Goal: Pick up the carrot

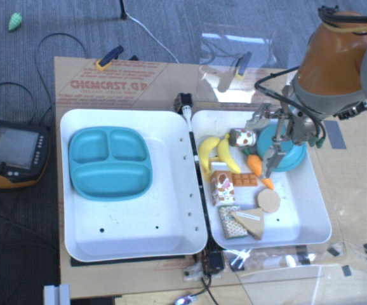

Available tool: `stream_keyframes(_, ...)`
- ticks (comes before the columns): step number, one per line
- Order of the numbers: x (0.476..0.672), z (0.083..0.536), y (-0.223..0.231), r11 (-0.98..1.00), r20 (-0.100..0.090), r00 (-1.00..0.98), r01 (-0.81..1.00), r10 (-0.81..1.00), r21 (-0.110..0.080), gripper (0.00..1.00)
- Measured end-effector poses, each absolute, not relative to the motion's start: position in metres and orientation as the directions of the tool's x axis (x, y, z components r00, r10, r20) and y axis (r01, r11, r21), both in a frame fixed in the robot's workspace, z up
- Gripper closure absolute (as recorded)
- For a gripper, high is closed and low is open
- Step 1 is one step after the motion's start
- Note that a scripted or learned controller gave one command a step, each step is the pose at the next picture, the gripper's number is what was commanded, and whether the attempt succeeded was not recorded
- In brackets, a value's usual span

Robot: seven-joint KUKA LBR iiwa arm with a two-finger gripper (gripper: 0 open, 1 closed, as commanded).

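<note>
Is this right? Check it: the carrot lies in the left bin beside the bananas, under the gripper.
Wrong bin. In the camera view the carrot lies in the right bin, beside the bananas, under the gripper. The left bin holds the blue tray.

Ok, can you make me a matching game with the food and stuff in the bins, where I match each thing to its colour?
Things:
1. carrot
2. bananas
3. divided plate
4. round cookie

Colours:
A. yellow
B. tan
C. orange
D. light blue

Right pairs: 1-C, 2-A, 3-D, 4-B.
</note>
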State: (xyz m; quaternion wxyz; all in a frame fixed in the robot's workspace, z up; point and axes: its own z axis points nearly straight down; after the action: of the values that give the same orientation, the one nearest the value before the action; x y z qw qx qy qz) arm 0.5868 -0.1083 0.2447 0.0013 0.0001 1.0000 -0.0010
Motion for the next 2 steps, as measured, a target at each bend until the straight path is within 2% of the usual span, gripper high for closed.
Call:
stream_keyframes(1, 0.573, 0.104, -0.105, 0.996, -0.009, -0.996, -0.093, -0.093, -0.002, 0.00)
stream_keyframes(2, 0.562, 0.089, -0.144, 0.997, -0.012, -0.997, 0.081, 0.081, 0.001, 0.00)
